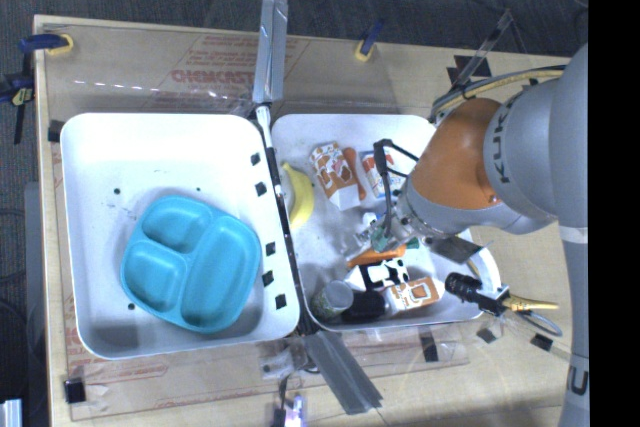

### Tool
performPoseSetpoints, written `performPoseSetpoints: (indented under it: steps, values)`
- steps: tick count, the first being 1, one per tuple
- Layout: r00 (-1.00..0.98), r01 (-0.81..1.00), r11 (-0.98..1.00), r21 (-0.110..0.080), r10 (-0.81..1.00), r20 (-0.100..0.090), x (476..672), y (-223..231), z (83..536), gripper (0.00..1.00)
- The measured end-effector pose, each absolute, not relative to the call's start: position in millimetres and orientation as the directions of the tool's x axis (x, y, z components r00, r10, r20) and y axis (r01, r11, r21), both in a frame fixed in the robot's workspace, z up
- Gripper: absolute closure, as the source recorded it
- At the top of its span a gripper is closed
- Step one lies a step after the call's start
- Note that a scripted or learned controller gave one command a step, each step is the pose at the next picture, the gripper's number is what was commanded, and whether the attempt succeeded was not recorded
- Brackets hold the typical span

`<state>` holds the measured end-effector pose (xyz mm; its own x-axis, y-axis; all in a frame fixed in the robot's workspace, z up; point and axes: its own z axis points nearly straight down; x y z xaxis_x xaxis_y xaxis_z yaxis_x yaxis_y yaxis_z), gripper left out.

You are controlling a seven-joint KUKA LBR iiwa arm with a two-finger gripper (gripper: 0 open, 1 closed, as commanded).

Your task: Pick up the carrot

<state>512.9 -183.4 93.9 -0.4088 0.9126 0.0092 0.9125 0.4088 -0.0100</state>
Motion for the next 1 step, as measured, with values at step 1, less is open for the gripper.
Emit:
performPoseSetpoints:
  steps: [1]
  values:
    - [-0.652,0.758,0.652,-0.003,0.758,0.003,482.5,-160.7,191.1,1.0]
